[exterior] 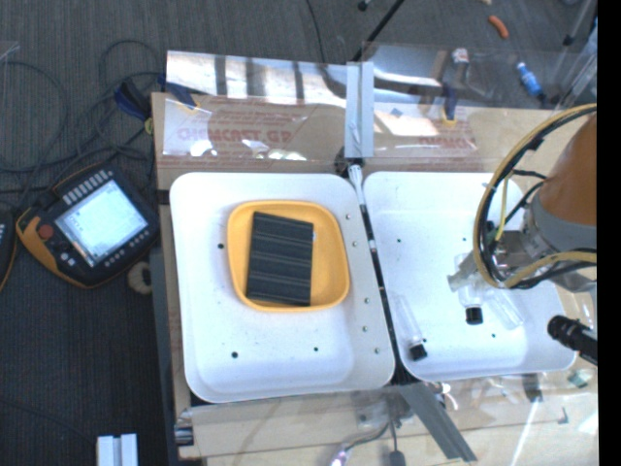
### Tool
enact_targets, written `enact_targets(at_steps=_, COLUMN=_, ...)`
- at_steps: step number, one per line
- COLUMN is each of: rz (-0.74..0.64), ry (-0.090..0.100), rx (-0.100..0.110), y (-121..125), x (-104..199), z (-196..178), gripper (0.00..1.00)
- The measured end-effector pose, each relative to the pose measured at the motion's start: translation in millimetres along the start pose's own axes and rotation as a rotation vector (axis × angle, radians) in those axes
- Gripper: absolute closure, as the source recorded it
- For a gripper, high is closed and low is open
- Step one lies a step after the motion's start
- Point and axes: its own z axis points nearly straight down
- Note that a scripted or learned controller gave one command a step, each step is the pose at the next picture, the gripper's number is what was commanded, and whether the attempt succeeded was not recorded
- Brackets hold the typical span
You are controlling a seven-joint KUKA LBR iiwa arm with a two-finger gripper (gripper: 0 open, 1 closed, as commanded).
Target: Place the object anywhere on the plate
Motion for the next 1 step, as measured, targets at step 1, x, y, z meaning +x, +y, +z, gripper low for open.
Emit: enact_targets(at_steps=1, rz=0.000, ry=0.000, rx=0.000, y=0.0, x=0.0, z=-0.1, gripper=0.00)
